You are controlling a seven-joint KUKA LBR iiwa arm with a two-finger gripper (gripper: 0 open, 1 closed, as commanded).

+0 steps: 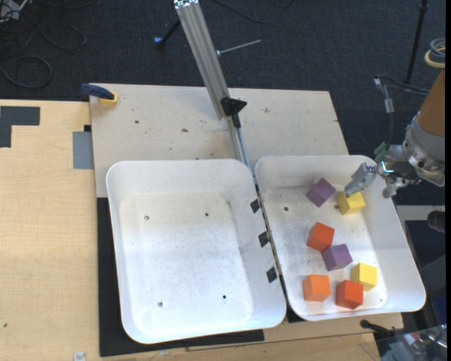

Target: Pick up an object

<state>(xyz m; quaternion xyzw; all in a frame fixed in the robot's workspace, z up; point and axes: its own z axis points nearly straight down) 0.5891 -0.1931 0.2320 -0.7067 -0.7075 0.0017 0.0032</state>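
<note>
The right bin (406, 247) holds several small cubes. A purple cube (321, 192) and a yellow cube (351, 201) lie near its far side. Further forward lie an orange-red cube (320, 237), a second purple cube (337, 256), a second yellow cube (364, 274), an orange cube (316, 287) and a red cube (349, 293). My gripper (376, 186) hangs over the bin's far right corner, open. Its left finger (358, 179) ends just above the far yellow cube, and nothing sits between the fingers.
The left bin (135, 201) stands beside the right one, with black clips (261, 238) along their shared edge. A slanted aluminium post (207, 59) rises behind the bins. A blue and yellow clamp (99, 92) lies at the board's far left corner.
</note>
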